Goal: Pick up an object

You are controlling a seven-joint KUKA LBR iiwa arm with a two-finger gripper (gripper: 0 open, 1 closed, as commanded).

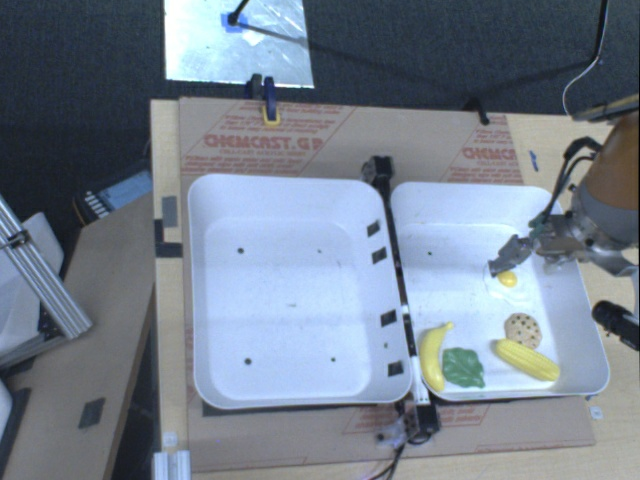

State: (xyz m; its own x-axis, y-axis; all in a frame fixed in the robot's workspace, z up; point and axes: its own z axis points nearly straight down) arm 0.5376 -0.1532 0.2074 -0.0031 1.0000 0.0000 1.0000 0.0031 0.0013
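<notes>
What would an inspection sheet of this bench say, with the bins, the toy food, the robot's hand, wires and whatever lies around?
Surface: bench under printed brown sheet, bearing left bin and right bin side by side.
Job's things: in right bin, banana touching green piece; cookie; corn cob; small yellow piece.
Clutter: yellow clamp at bench's far edge.
Gripper: gripper just above small yellow piece, holding nothing visible.
Cables: white cable upper right; black cable across floor.
Surroundings: dark carpet, shiny metal sheet, aluminium rail at left.

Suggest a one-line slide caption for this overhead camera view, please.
Gripper poised above a small yellow piece in the right bin, near banana, cookie and corn.
</notes>
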